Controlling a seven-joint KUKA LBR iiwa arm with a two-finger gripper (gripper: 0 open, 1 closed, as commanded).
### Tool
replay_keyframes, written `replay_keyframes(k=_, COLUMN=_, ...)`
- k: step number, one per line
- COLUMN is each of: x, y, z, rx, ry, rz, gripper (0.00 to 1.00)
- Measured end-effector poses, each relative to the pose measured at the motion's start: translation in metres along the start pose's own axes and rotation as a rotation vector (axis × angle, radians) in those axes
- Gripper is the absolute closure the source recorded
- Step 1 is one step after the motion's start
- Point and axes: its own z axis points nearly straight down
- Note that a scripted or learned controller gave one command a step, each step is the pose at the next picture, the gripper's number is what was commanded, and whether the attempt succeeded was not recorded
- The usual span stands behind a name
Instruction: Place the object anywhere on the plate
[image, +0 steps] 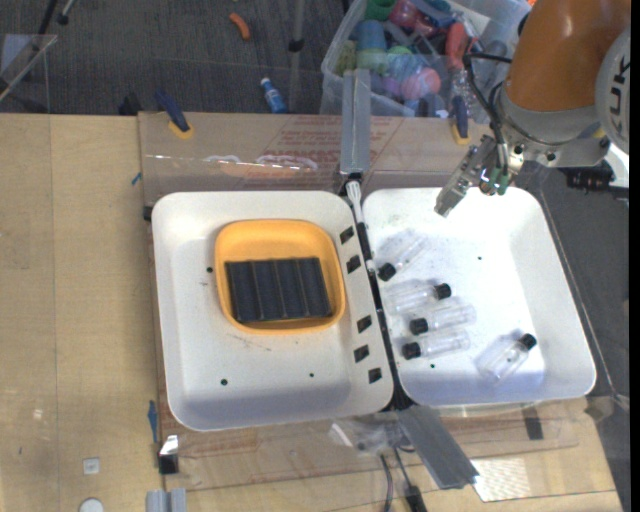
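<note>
A yellow-orange plate (278, 237) lies in the left white bin (190, 380). On its middle rests a black ribbed rectangular object (278, 289), lying flat and inside the rim. My gripper (472, 186) hangs over the far edge of the right white bin (560, 300), well to the right of the plate and apart from everything below it. From this angle I see nothing held under it.
Several clear vials with black caps (425, 296) lie scattered in the right bin's left and front parts, one near the front right (506, 354). A row of black clips (362, 322) runs along the divider between the bins. A tub of colourful items (420, 45) stands behind.
</note>
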Motion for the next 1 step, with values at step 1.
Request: replay_keyframes(k=1, x=-0.0261, y=-0.0475, z=-0.0440, rx=-0.001, ry=-0.002, rz=-0.335, gripper=1.00)
